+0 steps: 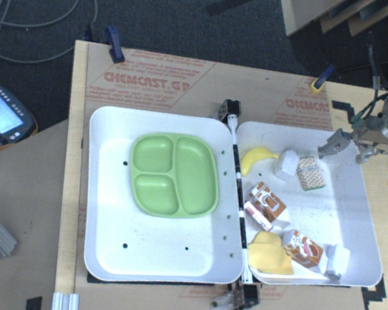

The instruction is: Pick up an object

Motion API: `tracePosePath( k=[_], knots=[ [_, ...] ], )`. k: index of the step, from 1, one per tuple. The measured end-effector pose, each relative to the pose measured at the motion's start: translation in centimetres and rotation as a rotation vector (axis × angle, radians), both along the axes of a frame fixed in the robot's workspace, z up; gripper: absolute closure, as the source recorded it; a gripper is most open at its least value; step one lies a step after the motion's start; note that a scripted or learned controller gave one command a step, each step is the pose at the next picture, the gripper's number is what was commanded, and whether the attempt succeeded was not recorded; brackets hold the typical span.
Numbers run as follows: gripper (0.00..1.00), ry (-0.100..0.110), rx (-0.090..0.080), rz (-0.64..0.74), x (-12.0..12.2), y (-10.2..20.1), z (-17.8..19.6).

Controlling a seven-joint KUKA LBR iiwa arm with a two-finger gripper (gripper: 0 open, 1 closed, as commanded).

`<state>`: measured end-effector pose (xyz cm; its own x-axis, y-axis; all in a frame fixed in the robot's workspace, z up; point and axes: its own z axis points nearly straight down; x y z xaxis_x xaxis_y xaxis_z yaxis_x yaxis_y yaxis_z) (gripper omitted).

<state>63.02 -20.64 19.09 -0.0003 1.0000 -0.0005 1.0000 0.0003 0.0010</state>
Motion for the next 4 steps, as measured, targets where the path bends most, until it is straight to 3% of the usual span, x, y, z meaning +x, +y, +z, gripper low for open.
tracePosePath(
  k=[1, 2, 3, 4],
  knots=[
    [0.00, -0.011, -0.001, 0.001, 0.6, 2.3, -8.9],
    [0.00, -0.016, -0.008, -0.001, 0.6, 3.5, -9.6],
    [0.00, -0.002, -0.002, 0.000, 3.7, -0.7, -2.8],
    [0.00, -0.003, -0.002, 0.000, 0.8, 0.9, -9.4]
  ],
)
